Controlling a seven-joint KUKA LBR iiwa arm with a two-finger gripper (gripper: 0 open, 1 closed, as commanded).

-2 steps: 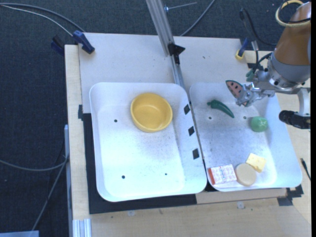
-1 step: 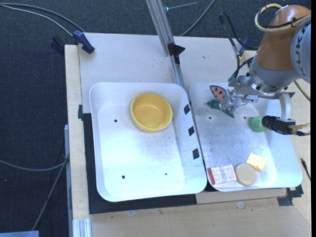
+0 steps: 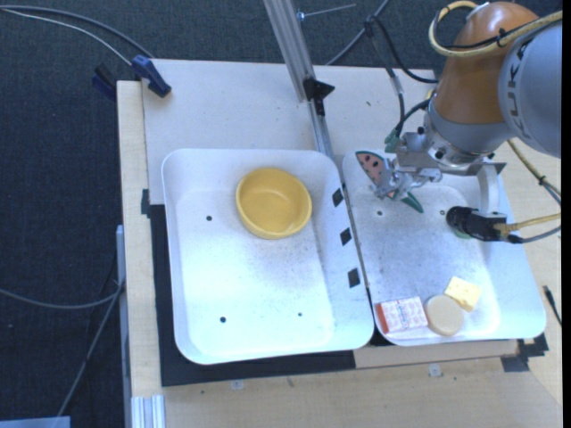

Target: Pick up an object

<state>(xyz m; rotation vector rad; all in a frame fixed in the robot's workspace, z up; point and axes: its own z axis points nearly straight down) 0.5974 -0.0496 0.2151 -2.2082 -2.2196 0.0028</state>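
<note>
Pale wooden surface (image 3: 232, 105) carries two bins; over the right bin (image 3: 526, 315), the gripper (image 3: 390, 184) hangs beside a watermelon slice toy (image 3: 369, 163), likely the target; grip state unclear.

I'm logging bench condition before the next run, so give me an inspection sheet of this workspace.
Surface: two white bins side by side on a wooden bench.
Job's things: yellow bowl in left bin; watermelon-slice toy, red-and-white box, round beige piece, yellow wedge in right bin.
Clutter: blue clamp at bench corner.
Grippers: gripper low over right bin's far end.
Cables: grey cable on floor.
Surroundings: dark carpet.
</note>
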